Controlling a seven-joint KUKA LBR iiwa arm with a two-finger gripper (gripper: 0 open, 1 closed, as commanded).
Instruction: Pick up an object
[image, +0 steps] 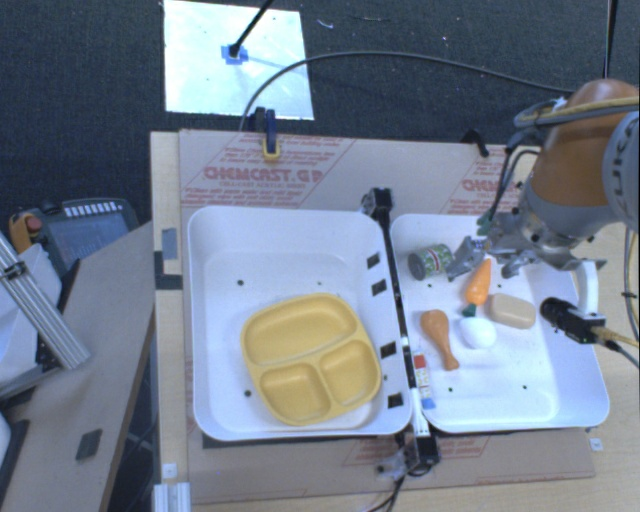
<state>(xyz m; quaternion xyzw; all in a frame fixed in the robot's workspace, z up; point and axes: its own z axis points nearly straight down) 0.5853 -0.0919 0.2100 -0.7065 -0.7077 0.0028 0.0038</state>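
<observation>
Hovering at right-centre, my gripper sat just above the carrot, its long axis near-vertical; jaw state unclear.

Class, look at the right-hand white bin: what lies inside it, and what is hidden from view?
Inside the right bin lie a small can, a carrot, a drumstick, a white egg and a beige block. The arm covers the bin's far right corner.

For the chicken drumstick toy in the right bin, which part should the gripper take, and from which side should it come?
Probably the thin shaft of the drumstick, from above, with the fingers closing across it. It lies flat in the right bin, its thick end toward the can. The white egg lies close on its right, so grip lower down.
</observation>
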